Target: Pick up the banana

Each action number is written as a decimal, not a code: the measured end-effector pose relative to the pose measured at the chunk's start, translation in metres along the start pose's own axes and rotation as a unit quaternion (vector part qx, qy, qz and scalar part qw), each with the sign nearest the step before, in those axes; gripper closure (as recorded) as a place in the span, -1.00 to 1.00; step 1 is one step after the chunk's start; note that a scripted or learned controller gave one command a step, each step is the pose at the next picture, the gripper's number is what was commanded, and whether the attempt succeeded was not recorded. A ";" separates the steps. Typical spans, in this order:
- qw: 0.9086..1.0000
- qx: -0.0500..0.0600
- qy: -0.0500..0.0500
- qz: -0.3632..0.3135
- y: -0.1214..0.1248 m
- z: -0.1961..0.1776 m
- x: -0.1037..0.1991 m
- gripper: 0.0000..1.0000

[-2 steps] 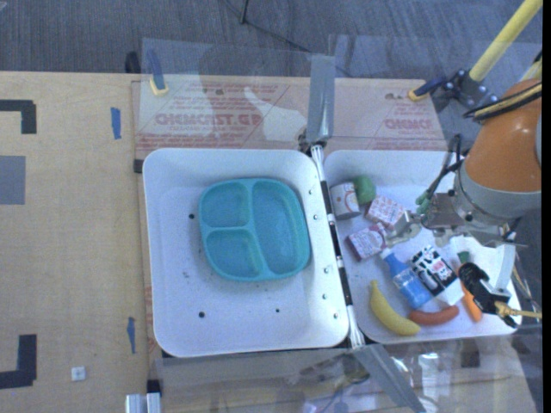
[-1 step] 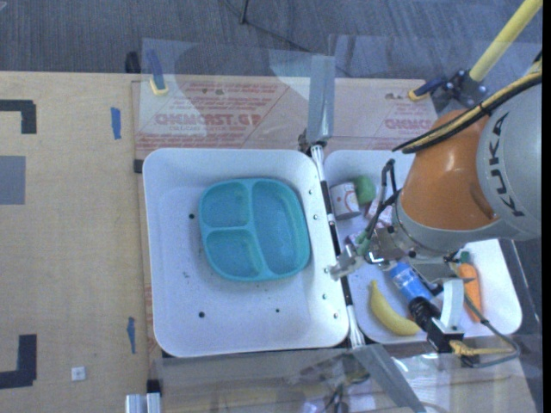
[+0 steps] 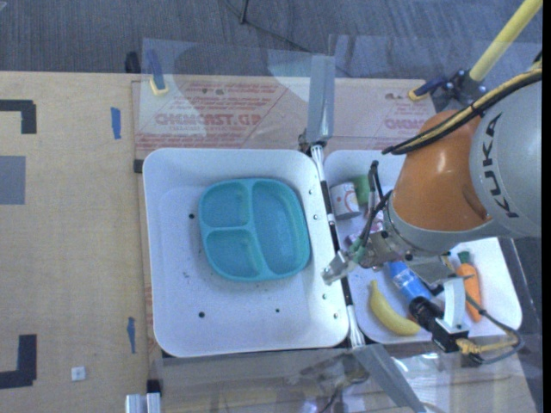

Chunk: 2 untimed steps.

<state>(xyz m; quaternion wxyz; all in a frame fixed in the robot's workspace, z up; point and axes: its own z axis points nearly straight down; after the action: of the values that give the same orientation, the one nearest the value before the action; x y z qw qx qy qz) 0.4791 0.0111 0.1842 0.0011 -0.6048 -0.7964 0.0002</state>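
Lying in right bin, banana — pincer just up-left

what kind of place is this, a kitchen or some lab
Most likely a robotics lab, not a kitchen. A KUKA arm reaches over two white bins on a taped-up cardboard bench, with loose cables, a toy-like banana and a teal divided plate.

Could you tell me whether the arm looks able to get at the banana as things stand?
Probably yes: the banana lies uncovered in the right bin, just below the arm, with a blue item close beside it.
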 end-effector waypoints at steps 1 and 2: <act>1.000 -0.001 -0.001 -0.022 -0.016 0.000 -0.058 -1.00; 1.000 -0.001 -0.001 -0.021 -0.016 0.000 -0.058 -1.00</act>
<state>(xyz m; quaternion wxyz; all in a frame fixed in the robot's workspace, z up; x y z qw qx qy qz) 0.4794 -0.0495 0.1844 -0.0002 -0.5877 -0.8091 -0.0003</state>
